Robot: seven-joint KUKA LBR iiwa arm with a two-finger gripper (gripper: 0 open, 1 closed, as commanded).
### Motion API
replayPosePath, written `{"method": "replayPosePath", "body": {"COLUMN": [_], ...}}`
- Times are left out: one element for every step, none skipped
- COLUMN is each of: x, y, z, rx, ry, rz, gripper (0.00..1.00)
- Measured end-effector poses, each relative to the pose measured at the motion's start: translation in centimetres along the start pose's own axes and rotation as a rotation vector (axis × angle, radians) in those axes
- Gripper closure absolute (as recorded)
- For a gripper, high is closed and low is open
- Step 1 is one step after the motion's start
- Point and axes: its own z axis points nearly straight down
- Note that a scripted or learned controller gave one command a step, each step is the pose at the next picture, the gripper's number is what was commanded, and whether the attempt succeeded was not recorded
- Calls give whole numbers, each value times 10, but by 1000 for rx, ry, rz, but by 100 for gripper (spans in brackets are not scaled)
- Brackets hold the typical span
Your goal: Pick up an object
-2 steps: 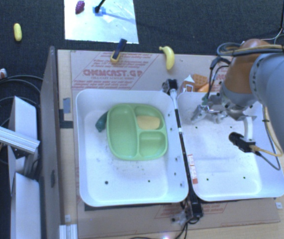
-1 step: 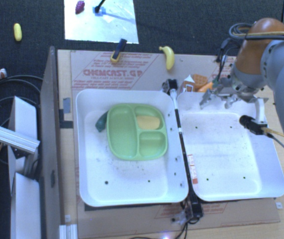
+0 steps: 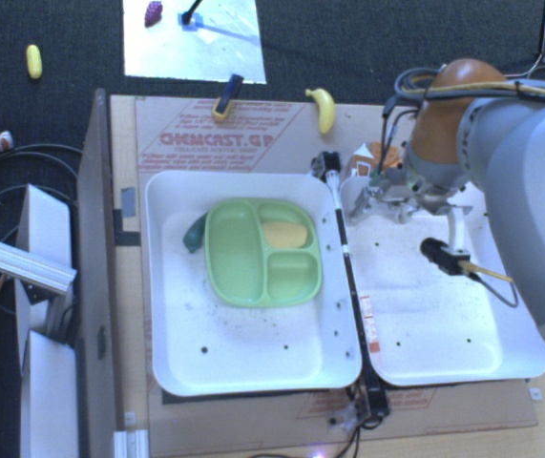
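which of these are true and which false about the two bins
1. The green plate lies in the left bin. True.
2. A yellow piece lies in one compartment of the plate. True.
3. The banana lies in the right bin. False: it lies on the bench beyond the bins.
4. The claw is over the left bin. False: it is over the right bin.
5. The teal object lies on the plate. False: it lies in the bin beside the plate's left edge.
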Motion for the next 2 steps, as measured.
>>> {"method": "replayPosePath", "body": {"x": [-34, -7], "y": [0, -23], "z": [-3, -2], "rx": [-4, 0], "ry": [-3, -1], "rz": [9, 4], "gripper": [0, 0]}}
